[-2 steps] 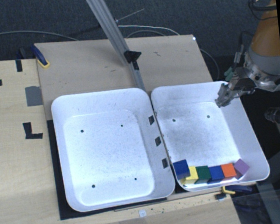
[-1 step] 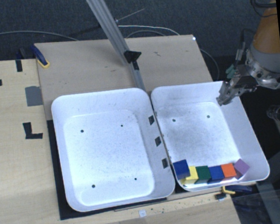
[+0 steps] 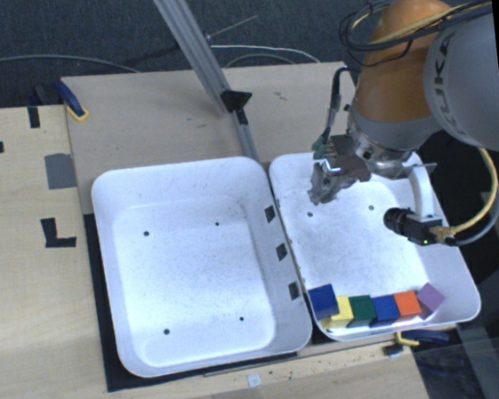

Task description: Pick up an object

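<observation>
We see two white bins (image 3: 185,179) on a tan bench (image 3: 26,282), gripper (image 3: 324,186) over the right bin's far edge, grip state unclear, blocks (image 3: 369,307) along its near edge.

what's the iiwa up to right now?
The arm's end effector sits over the far end of the right bin. The coloured blocks lie in a row along that bin's near edge, well away from it. Nothing is visibly picked up yet. The left bin sits alongside.
</observation>
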Controlling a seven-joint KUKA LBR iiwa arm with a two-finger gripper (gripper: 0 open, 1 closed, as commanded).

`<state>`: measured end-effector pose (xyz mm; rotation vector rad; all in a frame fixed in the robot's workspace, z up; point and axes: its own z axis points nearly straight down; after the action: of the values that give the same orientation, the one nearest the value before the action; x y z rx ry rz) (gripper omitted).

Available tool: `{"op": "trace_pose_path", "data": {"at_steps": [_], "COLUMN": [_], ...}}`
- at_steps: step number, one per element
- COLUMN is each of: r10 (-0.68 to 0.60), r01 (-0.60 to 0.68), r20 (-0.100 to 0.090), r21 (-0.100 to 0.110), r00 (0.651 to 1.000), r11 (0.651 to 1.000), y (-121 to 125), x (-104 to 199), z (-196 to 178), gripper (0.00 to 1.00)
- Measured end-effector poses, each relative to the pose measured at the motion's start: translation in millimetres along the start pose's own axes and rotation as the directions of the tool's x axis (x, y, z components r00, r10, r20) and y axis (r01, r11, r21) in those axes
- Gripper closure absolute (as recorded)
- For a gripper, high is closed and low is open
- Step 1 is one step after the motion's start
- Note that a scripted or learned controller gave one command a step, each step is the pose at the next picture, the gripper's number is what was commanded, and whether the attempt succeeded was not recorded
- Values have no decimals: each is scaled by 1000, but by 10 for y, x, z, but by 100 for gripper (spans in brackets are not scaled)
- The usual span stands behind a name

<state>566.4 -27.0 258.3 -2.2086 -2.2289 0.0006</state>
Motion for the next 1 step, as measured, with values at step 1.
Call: {"op": "trace_pose_path", "data": {"at_steps": [1], "r10": [14], "r01": [-14], "r20": [6], "r21": [-2], "r00": [1000], "r11": [1000], "y": [318], "x": [-702], "z": [197], "gripper": [100]}}
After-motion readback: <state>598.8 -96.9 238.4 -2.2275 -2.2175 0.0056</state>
